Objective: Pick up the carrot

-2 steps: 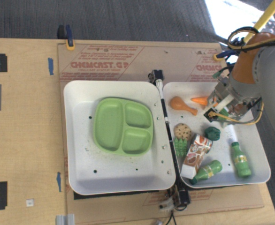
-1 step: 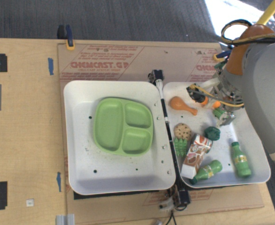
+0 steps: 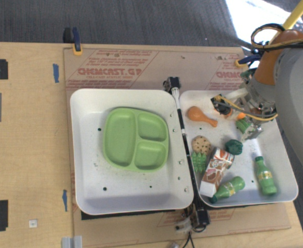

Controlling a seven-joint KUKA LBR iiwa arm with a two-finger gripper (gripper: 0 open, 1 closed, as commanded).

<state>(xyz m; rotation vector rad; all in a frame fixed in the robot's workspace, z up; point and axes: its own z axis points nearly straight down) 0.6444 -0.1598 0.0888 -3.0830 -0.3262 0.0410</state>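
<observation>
The carrot (image 3: 241, 121) is a small orange piece with a green top, lying in the right bin (image 3: 286, 154) near its far right side. My gripper (image 3: 248, 128) hangs right over it, reaching in from the right under the orange-banded wrist. The gripper's metal tip shows just to the carrot's lower right, touching or nearly touching it. The wrist and its cables hide part of the carrot.
The right bin also holds an orange drumstick (image 3: 200, 115), a cookie (image 3: 200, 144), a dark green vegetable (image 3: 233, 146), a carton (image 3: 217, 168), and two green bottles (image 3: 266, 175) (image 3: 229, 187). A green divided plate (image 3: 137, 138) lies in the left bin (image 3: 84, 154).
</observation>
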